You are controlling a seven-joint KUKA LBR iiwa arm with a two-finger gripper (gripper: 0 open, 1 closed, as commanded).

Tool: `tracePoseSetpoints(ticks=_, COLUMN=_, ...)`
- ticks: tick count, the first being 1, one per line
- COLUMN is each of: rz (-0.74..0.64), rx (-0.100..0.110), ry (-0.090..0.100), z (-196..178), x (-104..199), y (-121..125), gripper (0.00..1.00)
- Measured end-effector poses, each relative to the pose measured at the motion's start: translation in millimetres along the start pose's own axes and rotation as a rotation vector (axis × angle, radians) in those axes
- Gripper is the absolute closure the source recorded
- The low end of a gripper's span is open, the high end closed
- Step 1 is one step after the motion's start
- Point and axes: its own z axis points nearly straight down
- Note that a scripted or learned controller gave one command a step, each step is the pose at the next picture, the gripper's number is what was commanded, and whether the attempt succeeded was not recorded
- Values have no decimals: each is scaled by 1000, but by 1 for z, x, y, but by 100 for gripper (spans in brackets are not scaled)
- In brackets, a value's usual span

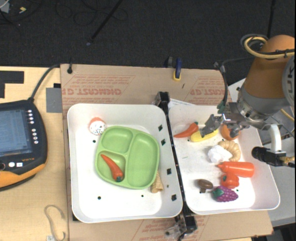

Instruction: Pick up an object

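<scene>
The arm comes in from the right, its orange band point(268, 72) high above the right bin point(268, 197), and the hand point(213, 127) sits low over that bin's far left part. Its dark fingers point left and down, and their tips lie right against a yellow banana-shaped toy point(204, 136). Whether the fingers are parted or closed cannot be told, and nothing is clearly seen between them.

The banana toy lies just under and to the near-left of the hand, touching or almost touching the fingertips. Just left of it an orange pepper-like toy point(187, 131) lies tilted. To the right of the hand, partly under the wrist, sits a small round orange piece point(228, 132). Nearer than these lie a tan curled pastry shape point(232, 147), a white crumpled lump point(217, 154), a large orange carrot point(238, 168), a red piece point(229, 180), a purple grape cluster point(227, 195) and a brown mushroom point(204, 185).

The left bin point(80, 185) holds a green divided plate point(137, 154) with a small red-orange chilli point(112, 167) in its left compartment. A white ball with red marks point(96, 126) lies far-left of the plate, and a tan scrap point(157, 186) rests at its near-right edge. On the bench point(17, 205), well to the left, lies a control pendant with a screen point(9, 142).
</scene>
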Motion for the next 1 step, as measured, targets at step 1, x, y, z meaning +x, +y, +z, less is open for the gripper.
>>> tracePoseSetpoints(ticks=1, rz=-2, rx=-12, ry=-1, z=-8, x=0, y=2, gripper=0)
